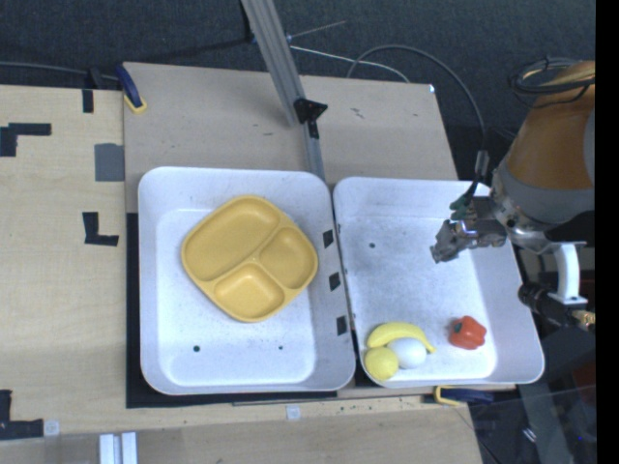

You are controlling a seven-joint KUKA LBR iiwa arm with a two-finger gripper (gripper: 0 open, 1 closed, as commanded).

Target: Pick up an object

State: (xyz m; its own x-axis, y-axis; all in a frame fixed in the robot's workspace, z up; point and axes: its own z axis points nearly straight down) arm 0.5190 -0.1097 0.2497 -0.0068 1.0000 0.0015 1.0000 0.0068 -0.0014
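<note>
In the right bin [387,211], a red pepper-like object [467,333] lies near the front right. A yellow banana [398,333], a yellow round fruit [381,362] and a white egg-like ball [411,354] cluster at the front edge. My gripper [448,246] hangs over the right side of this bin, well behind the red object, with nothing seen between its fingers. Whether the fingers are apart is not clear from this angle.
The left bin [164,259] holds a yellow divided plate [250,257]. A grey metal pole [276,51] slants down from the top to the gap between the bins. The arm's orange-banded body [551,153] stands at the right.
</note>
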